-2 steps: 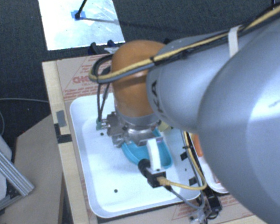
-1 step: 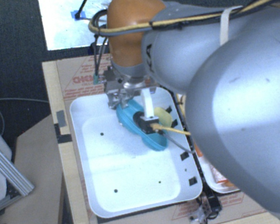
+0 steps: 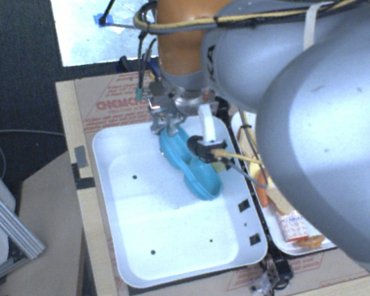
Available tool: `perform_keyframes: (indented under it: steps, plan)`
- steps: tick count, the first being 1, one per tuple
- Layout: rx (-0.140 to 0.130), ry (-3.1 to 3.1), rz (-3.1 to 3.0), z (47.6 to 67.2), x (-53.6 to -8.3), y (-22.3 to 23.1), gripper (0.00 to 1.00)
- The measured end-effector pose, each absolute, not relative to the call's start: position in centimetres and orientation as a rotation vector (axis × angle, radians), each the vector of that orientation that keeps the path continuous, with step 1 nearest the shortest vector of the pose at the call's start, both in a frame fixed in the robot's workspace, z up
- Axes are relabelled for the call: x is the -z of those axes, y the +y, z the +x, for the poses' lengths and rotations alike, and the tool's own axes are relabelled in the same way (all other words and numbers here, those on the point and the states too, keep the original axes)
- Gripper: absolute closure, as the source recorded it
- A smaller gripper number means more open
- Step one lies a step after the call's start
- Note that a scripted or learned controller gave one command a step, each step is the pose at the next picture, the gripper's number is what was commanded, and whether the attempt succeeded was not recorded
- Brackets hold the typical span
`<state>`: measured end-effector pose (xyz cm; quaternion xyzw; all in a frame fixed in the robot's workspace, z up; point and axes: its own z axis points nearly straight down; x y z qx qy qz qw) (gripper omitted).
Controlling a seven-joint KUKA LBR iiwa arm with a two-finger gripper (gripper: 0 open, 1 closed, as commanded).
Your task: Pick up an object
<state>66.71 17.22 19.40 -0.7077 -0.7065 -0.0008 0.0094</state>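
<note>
The gripper [image 3: 167, 127] is at the upper middle of the frame, over the far edge of the left bin [image 3: 140, 257]. Whether its fingers are apart or together, I cannot tell. A blue object [image 3: 194, 167] lies slanted just below it, touching or very near. The right bin [image 3: 314, 245] holds a small packet [image 3: 294, 225].
</note>
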Motion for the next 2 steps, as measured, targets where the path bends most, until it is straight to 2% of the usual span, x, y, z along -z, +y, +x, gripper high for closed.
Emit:
perform_keyframes:
  steps: [1, 2]
  plan:
    - [0.019, -2.230, -2.222, 61.8, -43.2, 14.7, 1.00]
    - [-0.011, -2.223, -2.213, 66.7, -30.8, 16.1, 1.00]
